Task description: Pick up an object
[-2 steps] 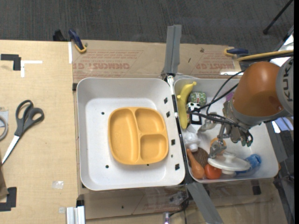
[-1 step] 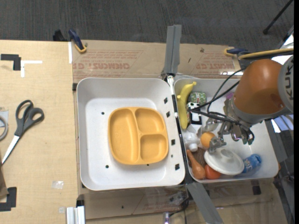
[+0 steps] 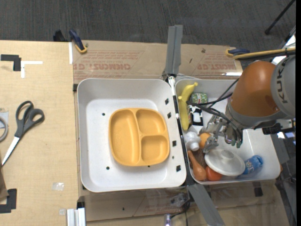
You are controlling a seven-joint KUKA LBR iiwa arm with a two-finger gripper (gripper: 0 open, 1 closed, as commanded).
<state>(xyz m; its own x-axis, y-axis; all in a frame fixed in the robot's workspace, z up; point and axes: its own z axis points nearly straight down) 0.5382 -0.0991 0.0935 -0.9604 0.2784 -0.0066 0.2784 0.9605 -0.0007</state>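
Seen from above at a slant: two shallow white bins side by side on the worktop point(image 3: 42, 173). In the left bin point(image 3: 89, 140), lying flat, a yellow three-part plate point(image 3: 139, 136). In the right bin point(image 3: 270, 168), a crowd of small things: a banana point(image 3: 184, 108) along the left wall, a green can point(image 3: 199, 98) just beside its top end, a white round lid point(image 3: 225, 162) near the front, a carrot point(image 3: 196, 166) at the front left, a blue-wrapped item point(image 3: 253, 164) touching the lid's right side. Reaching in from the right, the grey arm with its orange band point(image 3: 256, 89), hand point(image 3: 221, 136) low over the right bin, just above the lid. Whether spread or pressed together: cannot tell. Nothing visibly pinched. Out on the worktop, far left, black-handled scissors point(image 3: 22, 124).
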